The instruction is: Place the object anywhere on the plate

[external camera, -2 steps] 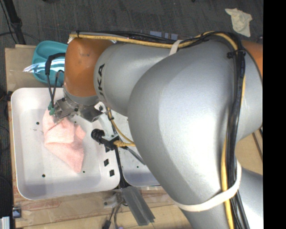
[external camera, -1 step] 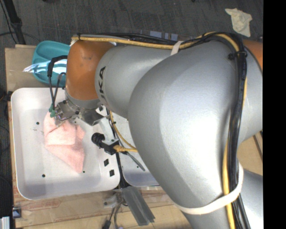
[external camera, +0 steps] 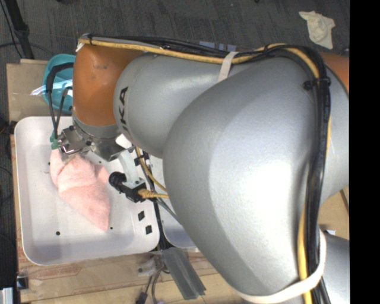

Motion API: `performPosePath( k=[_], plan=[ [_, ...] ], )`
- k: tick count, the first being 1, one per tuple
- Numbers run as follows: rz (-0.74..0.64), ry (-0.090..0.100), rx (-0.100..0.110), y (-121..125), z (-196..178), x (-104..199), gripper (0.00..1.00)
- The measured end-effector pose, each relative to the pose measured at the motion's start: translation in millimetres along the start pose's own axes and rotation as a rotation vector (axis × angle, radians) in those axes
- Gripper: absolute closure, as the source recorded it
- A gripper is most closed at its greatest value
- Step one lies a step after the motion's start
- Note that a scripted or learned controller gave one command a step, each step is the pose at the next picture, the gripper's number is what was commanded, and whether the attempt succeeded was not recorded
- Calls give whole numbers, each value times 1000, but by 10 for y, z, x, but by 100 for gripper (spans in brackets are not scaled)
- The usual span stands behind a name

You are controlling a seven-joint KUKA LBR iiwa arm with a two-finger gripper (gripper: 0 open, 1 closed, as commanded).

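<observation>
White bin (external camera: pixel 35 237): pink cloth (external camera: pixel 83 187) just below tool (external camera: pixel 74 142).

arm (external camera: pixel 237 154): reaches in from right | wrist low, far left

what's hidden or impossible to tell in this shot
- Right bin: mostly covered by the arm, camera view.
- Plate: cannot be made out; the arm blocks that side.
- End effector: its fingers are masked by the wrist over the pink cloth.

Dark grey carpeted floor (external camera: pixel 178 18), wooden bench (external camera: pixel 89 274) (pale planks), crumpled whitish cloth (external camera: pixel 318 27) lying top right
</observation>
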State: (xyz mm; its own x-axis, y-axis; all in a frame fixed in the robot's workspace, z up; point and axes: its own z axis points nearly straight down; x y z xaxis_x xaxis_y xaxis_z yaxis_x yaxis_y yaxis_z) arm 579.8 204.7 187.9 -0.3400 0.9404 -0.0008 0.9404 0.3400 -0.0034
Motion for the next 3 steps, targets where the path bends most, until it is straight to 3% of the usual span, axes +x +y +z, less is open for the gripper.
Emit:
performPosePath(
  k=[1, 2, 3],
  plan=[
    [38, 1, 2, -38, 148, 34, 100],
    [-26, 1, 3, -238, 96, 27, 100],
    [-205, -1, -2, 224, -192, -123, 100]
  ],
)
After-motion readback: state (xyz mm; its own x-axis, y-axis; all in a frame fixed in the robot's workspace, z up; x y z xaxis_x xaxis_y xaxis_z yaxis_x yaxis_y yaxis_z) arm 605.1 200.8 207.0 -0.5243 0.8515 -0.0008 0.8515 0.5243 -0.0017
